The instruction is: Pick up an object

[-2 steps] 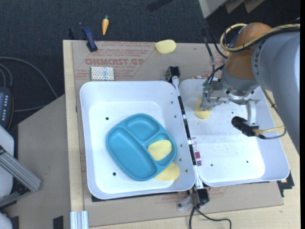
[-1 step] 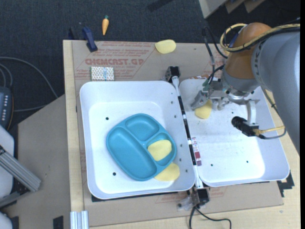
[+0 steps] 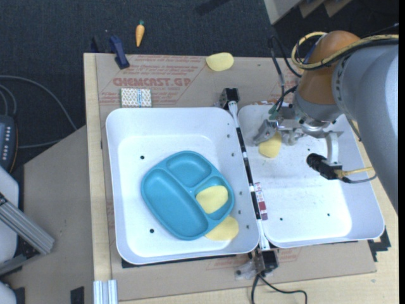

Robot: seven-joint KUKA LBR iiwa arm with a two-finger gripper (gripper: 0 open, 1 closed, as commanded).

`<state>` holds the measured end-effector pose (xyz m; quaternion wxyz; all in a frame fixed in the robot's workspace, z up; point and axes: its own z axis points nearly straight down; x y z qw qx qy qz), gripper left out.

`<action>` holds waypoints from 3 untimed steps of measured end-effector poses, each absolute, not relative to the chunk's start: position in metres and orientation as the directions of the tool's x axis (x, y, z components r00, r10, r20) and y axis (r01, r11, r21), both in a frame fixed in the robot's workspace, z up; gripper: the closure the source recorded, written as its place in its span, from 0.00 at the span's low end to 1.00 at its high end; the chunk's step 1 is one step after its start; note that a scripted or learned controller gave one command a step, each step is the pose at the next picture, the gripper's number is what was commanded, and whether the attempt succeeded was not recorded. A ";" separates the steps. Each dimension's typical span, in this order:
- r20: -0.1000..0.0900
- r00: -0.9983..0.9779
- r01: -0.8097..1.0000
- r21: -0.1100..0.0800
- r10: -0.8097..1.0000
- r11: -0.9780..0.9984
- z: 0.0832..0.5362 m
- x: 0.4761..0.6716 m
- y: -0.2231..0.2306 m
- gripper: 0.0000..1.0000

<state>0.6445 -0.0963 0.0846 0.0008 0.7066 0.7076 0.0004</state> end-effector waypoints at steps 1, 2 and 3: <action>-0.002 -0.003 1.000 0.005 1.000 0.003 0.095 0.645 -0.096 1.00; -0.002 -0.003 1.000 0.004 1.000 0.003 0.095 0.645 -0.096 0.00; -0.001 -0.001 1.000 0.002 1.000 0.001 0.085 0.659 -0.091 0.00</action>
